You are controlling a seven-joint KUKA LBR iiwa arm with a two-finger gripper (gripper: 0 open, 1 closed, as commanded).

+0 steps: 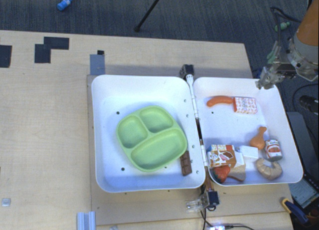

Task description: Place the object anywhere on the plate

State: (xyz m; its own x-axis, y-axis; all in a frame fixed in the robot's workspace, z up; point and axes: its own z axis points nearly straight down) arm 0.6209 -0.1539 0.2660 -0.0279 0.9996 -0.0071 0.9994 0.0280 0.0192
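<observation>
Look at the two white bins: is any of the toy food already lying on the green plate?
No: the green plate shows bare compartments in the left bin, with the brown bar beside its rim.

We see a pale wooden desk [45,124] bearing two shallow white bins side by side, the left bin [99,139] touching the right bin [291,139] along a shared middle edge. Near the desk's far left lie black patches [50,48] flat on its surface, and a small grey block [97,64] sits just beyond the left bin's far corner. At the near edge we make out a small clear piece [85,220] beside the left bin's front corner.
</observation>
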